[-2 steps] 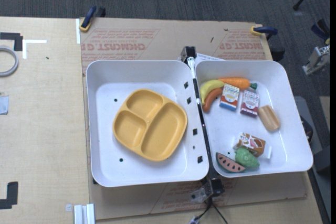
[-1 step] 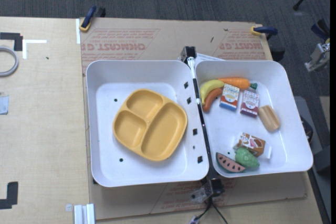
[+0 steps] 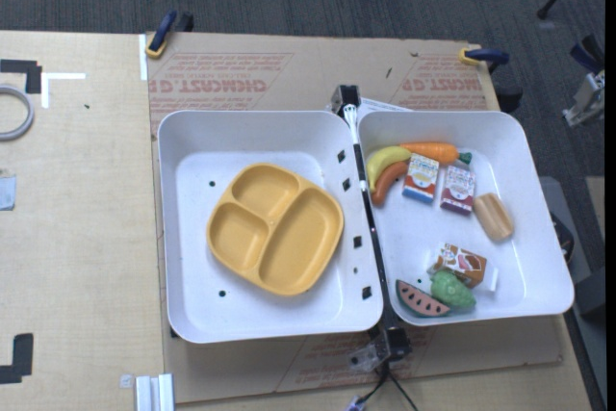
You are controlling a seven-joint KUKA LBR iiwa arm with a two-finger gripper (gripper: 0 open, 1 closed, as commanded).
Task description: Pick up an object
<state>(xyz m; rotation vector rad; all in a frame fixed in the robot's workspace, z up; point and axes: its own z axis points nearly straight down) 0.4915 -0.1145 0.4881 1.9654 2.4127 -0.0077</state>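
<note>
Since the watermelon slice (image 3: 422,300) lay nearest, against the front wall of the right bin (image 3: 525,269), it was judged light, rigid and smooth; grasp across its flat faces. Farther back lay a bread roll (image 3: 493,217) and banana (image 3: 385,159). Whether the gripper (image 3: 583,101) was apart or together could not be determined.

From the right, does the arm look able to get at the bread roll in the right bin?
Probably yes: the bread roll lies apart from the juice cartons, nearest the right bin's right wall, with nothing above it.
</note>
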